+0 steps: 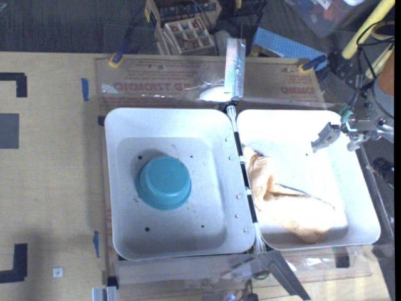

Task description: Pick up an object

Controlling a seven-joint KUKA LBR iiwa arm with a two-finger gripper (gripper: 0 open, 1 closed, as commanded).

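While my gripper (327, 135) is hanging over the upper right part of the right bin (301, 121), I am listing what lies in reach. Whether the tool is standing wide or narrow I cannot tell; it is showing too small and too blurred, and nothing is showing in it.

Item one: cloth (285, 200), tan, crumpled. It is lying in the right bin, from the left wall near the divider across to the lower middle of the floor. From my gripper it is lying down and to the left, near but apart. Its long axis is running at a slant, upper left to lower right, with a thin dark fold line crossing it along much the same way. I am judging this the nearer candidate, and a soft one that may bunch or slip under the pinch.

Item two: bowl (164, 182), teal, round, seemingly upside down. It is sitting in the left bin (125, 130), left of centre, well apart from my gripper and across the divider. It has no long axis to speak of.

Writing: red print is showing on the clear-wrapped card (163, 86) behind both bins, but I am not able to read it; it looks reversed or upside down. Boxes (185, 27) on the floor beyond are bearing patterns, with no legible brand. Neither cloth nor bowl is carrying a label that I am making out.
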